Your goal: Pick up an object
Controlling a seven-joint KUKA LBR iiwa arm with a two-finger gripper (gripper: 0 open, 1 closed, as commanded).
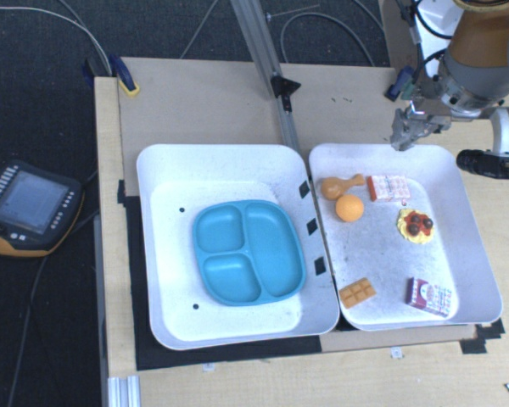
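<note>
Camera view: gripper (405, 136) above the right bin's (471, 253) far rim; fingers' state, cannot tell.
Orange ball (349, 208): near the bin's far-left corner.
Open room: bare floor mid-bin.
Left bin (165, 253): blue tray (248, 251).

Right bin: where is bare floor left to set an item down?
The right bin is free in its middle, between the orange ball, tart, waffle and purple packet. Its far edge is crowded: drumstick, ball, red-and-white packet.
</note>
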